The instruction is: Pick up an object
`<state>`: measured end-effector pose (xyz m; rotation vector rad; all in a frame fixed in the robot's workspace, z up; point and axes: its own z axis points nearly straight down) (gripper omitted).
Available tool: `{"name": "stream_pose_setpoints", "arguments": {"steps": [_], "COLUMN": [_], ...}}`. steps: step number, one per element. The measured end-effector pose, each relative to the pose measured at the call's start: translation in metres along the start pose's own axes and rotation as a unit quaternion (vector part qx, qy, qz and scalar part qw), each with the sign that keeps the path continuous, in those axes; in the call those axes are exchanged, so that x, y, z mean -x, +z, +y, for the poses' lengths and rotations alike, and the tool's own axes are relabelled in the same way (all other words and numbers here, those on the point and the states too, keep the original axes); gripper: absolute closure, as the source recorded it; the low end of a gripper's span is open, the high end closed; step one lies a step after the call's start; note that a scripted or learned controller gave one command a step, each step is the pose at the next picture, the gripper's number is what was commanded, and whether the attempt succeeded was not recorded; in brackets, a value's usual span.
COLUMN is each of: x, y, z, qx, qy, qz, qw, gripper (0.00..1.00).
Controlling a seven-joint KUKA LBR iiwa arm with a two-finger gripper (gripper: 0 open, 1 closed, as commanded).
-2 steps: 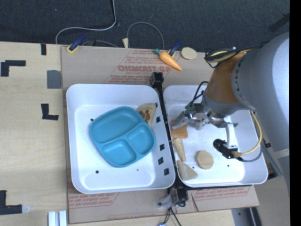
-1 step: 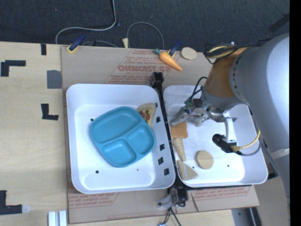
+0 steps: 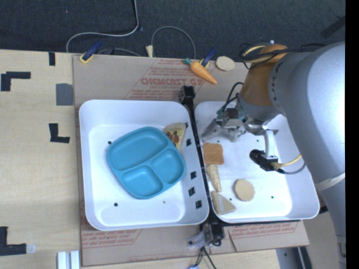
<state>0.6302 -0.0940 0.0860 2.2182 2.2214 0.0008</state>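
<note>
Apparently early in the pick. The claw (image 3: 224, 126) of the grey arm sits low in the upper-left part of the right-hand shallow white bin (image 3: 297, 203), just above a flat tan square slice like toast (image 3: 213, 153). Fingers point toward the divider between bins; nothing visible between them. Whether they stand wide or narrow, cannot tell: metal parts blur together there.

Candidate objects in the right bin, all lying loose:
- tan square slice, near the bin's left wall, just beside the claw
- pale elongated wedge (image 3: 215, 177) below it
- second pale wedge (image 3: 223, 204) at the lower-left corner
- round beige cookie-like disc (image 3: 244, 190), toward the bin's middle, apart from the claw

Judgement: no object lifted yet. Closing on something and raising it are all left to do. The square slice looks the nearest target.

Left-hand white bin (image 3: 90, 150) holds a light-blue plastic divided plate (image 3: 146, 161) and a small yellowish wedge-shaped piece (image 3: 175, 133) at the plate's upper right, touching or nearly so.

Surface: brown cardboard sheet with red print (image 3: 160, 83) under both bins, on pale wood with black tape marks. An orange toy carrot (image 3: 203, 73) and a small beige round disc (image 3: 225, 64) lie on the cardboard behind the bins. Dark carpet (image 3: 67, 10) beyond, with white cable looping across.
</note>
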Motion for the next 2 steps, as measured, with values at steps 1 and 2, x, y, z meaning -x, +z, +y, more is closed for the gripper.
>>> {"name": "stream_pose_setpoints", "arguments": {"steps": [1, 2], "x": [0.0045, 0.003], "y": [-0.0013, -0.0012], "z": [-0.0437, -0.0428], "qx": [0.002, 0.002], "qy": [0.001, 0.001], "qz": [-0.001, -0.001], "qw": [1.0, 1.0], "gripper": [0.0, 0.0]}}
